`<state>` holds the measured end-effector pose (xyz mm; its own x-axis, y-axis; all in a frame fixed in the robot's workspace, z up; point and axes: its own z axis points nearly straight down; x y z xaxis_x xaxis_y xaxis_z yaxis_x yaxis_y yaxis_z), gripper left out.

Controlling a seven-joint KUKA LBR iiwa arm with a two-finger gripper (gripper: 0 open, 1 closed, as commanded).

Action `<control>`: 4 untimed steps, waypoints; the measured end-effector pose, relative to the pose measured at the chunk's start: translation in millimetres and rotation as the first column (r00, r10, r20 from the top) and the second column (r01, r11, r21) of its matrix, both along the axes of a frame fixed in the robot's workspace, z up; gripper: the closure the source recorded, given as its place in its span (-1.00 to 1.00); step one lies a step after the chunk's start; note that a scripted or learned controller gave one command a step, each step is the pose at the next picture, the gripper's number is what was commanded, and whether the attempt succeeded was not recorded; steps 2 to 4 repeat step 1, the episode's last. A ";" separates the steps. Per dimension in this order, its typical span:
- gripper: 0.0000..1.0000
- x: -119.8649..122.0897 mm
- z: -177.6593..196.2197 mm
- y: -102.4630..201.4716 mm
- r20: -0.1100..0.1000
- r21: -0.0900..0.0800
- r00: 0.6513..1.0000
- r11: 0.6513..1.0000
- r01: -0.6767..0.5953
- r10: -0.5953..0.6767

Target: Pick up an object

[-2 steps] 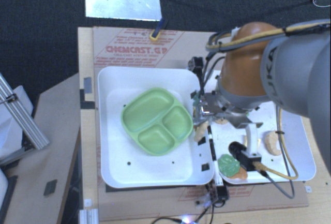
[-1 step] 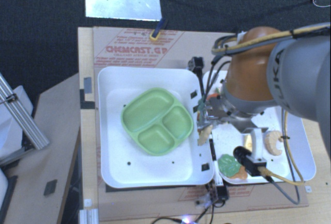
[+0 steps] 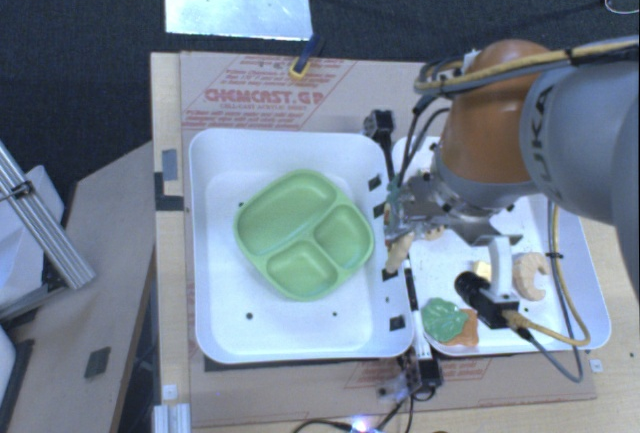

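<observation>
You see the desk (image 3: pixel 165 251) carrying a printed cardboard sheet (image 3: pixel 265 91), with the two white bins lying side by side on it. The grey arm (image 3: pixel 580 141) reaches in from the right, and its orange band (image 3: pixel 490 121) hangs over the far part of the right bin (image 3: pixel 585 316).

The left bin (image 3: pixel 212 321) holds one thing, a pale green divided plate (image 3: pixel 300 233) with three compartments. It lies flat near the middle of that bin, turned at an angle to the walls.

The gripper (image 3: pixel 398 216) sits low at the wall the two bins share, on the right bin's side. You cannot tell from this view whether it is apart or together.

Just below it you find a small tan piece (image 3: pixel 397 254), right against that shared wall. It looks to be touching the gripper's tip, but whether it is gripped or merely lying there is not clear.

In the right bin, a beige curved piece (image 3: pixel 530 276) lies toward the right wall. A green leaf-shaped piece (image 3: pixel 445 319) rests on an orange item (image 3: pixel 462 341) at the near edge. A small yellow bit (image 3: pixel 483 268) sits between the curved piece and the tan piece.
</observation>
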<state>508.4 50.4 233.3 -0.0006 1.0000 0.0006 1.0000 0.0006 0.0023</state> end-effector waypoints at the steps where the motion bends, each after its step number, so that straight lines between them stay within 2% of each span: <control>1: 1.00 -10.4 -2.9 5.9 -0.002 -0.001 1.000 1.000 -0.003 0.003; 4: 1.00 -10.4 -2.9 5.9 -0.002 -0.001 1.000 1.000 -0.003 0.003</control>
